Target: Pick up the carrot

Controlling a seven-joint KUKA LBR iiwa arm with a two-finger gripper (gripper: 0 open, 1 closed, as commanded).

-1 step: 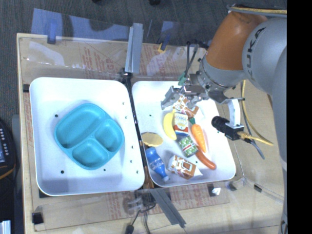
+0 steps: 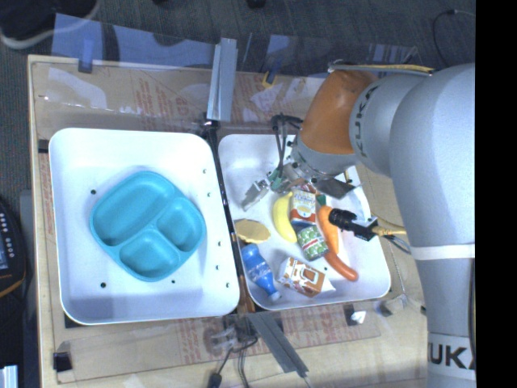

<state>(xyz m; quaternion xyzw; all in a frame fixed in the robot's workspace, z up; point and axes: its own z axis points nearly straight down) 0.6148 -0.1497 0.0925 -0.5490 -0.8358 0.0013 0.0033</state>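
The carrot (image 2: 337,247) is orange and lies at a slant near the right side of the right bin (image 2: 242,156), its thin end toward the bin's front right corner. The gripper (image 2: 257,191) hangs over the upper left part of this bin, left of the carrot and apart from it. A yellow banana (image 2: 282,218) and a small red-and-white pack (image 2: 304,204) lie between the gripper and the carrot. The arm's wrist covers the bin's far right corner.
Around the carrot lie a green pack (image 2: 312,242), a brown-and-white carton (image 2: 303,276), a blue bottle (image 2: 258,270) and a tan flat piece (image 2: 253,231). The left bin (image 2: 73,156) holds a blue divided plate (image 2: 147,225).
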